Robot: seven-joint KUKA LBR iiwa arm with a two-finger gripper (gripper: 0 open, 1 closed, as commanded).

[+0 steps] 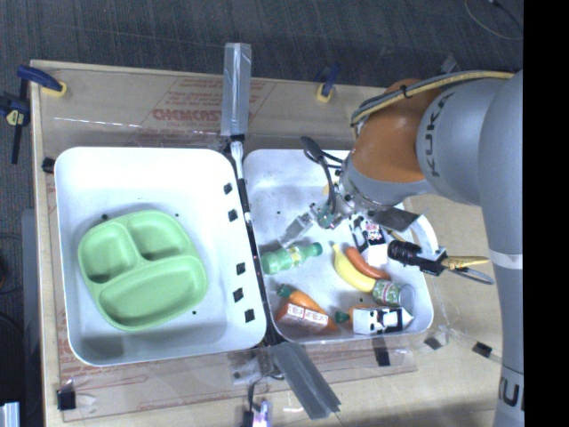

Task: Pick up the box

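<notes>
Two white bins are sitting side by side on the worktop (133, 114). Left bin (71, 176) is carrying a green divided tray (142, 268). Right bin (276, 172) is holding a green bottle (289, 257), banana (353, 271), carrot (303, 299), and the box (380, 319) at its near right corner. Claw (324, 216) is hanging over the bin's middle, well apart from the box; its opening cannot be told.

left bin (71, 172): green divided tray (142, 267) | right bin (267, 172): green bottle (289, 257), banana (352, 272), carrot (302, 300) beside me
</notes>
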